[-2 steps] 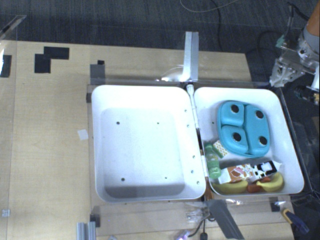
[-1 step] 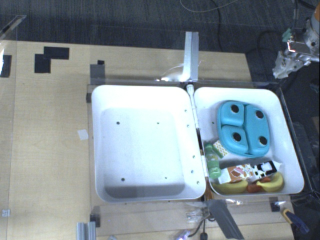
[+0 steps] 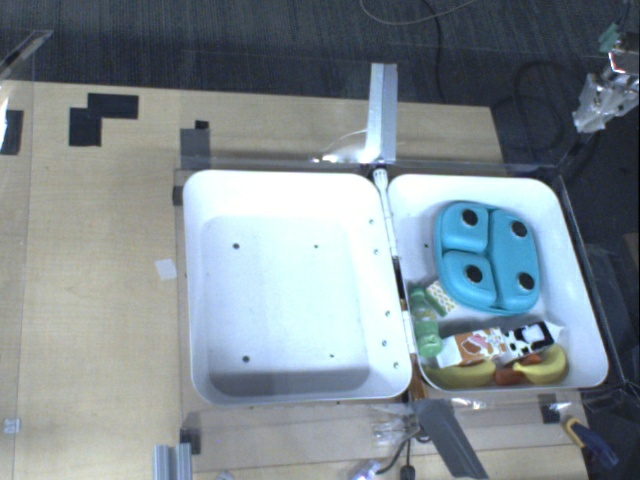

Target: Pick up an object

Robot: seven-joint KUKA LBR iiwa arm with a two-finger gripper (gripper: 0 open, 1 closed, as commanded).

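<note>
Gripper (image 3: 607,96) sits at the upper right edge of the frame, off past the bins; can't tell its state, too small and blurred. Objects lie well apart from it, down and to the left, in the right bin (image 3: 570,236): blue four-lobed tray (image 3: 488,253) upper middle, green bottle (image 3: 424,320) by the left wall, printed carton (image 3: 498,343) and yellow banana (image 3: 500,371) along the lower edge. Left bin (image 3: 285,288) center frame on the desk (image 3: 90,298).

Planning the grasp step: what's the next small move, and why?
Probably swing the gripper, now at the far right above the bins, left and toward the right white bin, over the blue four-lobed plastic tray. It is the largest item, lying clear of the clutter at the bin's near edge.
</note>
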